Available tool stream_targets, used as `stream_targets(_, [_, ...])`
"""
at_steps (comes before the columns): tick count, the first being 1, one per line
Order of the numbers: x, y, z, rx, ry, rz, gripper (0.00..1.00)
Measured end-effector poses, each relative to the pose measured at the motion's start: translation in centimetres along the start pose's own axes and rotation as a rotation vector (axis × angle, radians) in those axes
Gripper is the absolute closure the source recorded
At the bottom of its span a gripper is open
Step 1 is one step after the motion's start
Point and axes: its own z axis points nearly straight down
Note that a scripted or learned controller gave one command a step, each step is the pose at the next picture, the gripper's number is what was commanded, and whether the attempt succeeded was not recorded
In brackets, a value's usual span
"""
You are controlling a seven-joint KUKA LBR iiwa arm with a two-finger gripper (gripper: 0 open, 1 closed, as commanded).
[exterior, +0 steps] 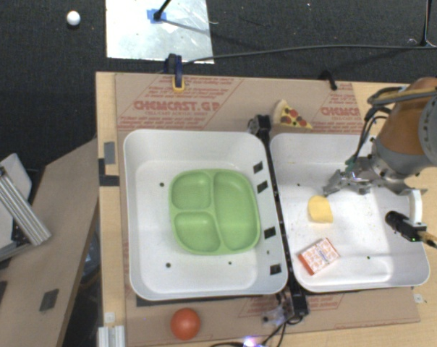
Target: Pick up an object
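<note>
In the right bin (pixel 392 270), a yellow rounded lump (pixel 320 209) lies near the middle left. A small red and white box (pixel 318 256) lies closer to the front edge. My gripper (pixel 339 183) hangs low over the same bin, just up and to the right of the yellow lump and apart from it. The grey arm with its orange band (pixel 410 125) comes in from the right. A green divided plate (pixel 213 211) lies in the left bin (pixel 150 194).
A toy pizza slice (pixel 292 114) lies on the board behind the bins. In front of the left bin, a red ball (pixel 185 323) sits on the board. A small white ball (pixel 74 18) lies far back on the left, on the dark floor.
</note>
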Motion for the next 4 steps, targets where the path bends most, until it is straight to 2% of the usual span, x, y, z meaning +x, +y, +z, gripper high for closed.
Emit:
stream_targets(1, [0.0, 0.1, -1.3, -0.005, -0.001, -0.002, 1.00])
stream_targets(2, [0.0, -0.3, -5.8, -0.004, 0.000, 0.000, 1.00])
stream_targets(3, [0.3, 0.7, -10.5, -0.005, -0.001, -0.002, 1.00])
stream_targets(4, [0.5, 0.2, -16.8, -0.006, -0.001, -0.003, 1.00])
